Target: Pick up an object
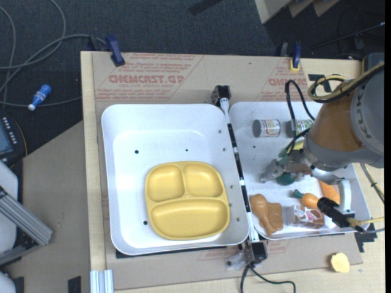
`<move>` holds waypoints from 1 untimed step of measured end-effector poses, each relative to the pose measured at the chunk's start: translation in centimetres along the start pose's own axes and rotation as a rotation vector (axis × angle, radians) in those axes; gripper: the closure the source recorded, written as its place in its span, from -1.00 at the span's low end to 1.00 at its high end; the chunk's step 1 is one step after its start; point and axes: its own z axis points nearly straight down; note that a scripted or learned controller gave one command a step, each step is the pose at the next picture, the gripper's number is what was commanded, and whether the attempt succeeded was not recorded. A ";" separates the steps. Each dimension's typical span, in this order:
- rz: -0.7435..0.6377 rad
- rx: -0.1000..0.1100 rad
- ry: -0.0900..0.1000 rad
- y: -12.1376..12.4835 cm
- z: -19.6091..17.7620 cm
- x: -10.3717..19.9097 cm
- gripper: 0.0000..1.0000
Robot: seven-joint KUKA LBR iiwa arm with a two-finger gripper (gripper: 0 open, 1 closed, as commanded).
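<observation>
My gripper (276, 171) hangs low over the middle of the right bin (244, 118), at the end of the grey and orange arm that comes in from the right. A small dark green thing (286, 177) lies right beside it, touching or nearly so. A small grey can (267, 127) lies on its side at the back of this bin, with a greenish can (301, 126) next to it, partly behind the arm. Along the front lie a brown bread-like piece (267, 212), a printed packet (305, 216) and an orange carrot (311, 199).
The left bin (116, 133) holds a yellow divided plate (186, 199). A black clip (221, 93) sits where the two bins meet at the back. A small yellow lump (339, 262) lies on the bench in front of the right bin.
</observation>
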 end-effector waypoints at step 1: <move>0.001 -0.004 -0.002 0.1 -1.0 -0.1 1.00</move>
